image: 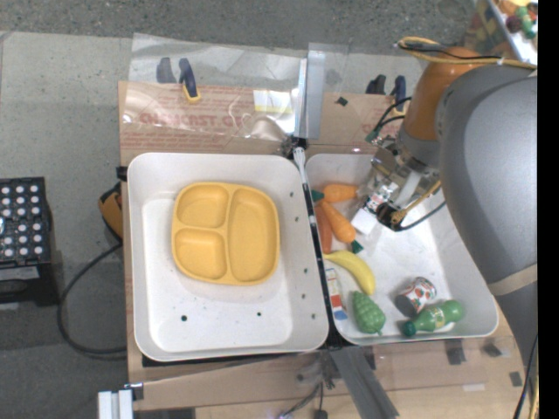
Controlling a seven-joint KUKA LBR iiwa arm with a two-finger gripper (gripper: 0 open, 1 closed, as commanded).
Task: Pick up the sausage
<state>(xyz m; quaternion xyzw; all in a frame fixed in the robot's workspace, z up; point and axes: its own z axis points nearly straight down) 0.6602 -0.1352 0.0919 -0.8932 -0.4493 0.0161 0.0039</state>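
Note:
An orange-brown oblong piece, which looks like the sausage, lies at the left side of the right bin, close to the wall between the bins. Just behind it lies a carrot with a green end. My gripper hangs low over the back of the right bin, immediately right of the sausage and the carrot. The grey arm with its orange band comes in from the right and covers the bin's back right corner. I see nothing held in the gripper.
In the right bin a yellow banana, a green bumpy item, a small can and a green bottle lie toward the front. The left bin holds a yellow sectioned plate.

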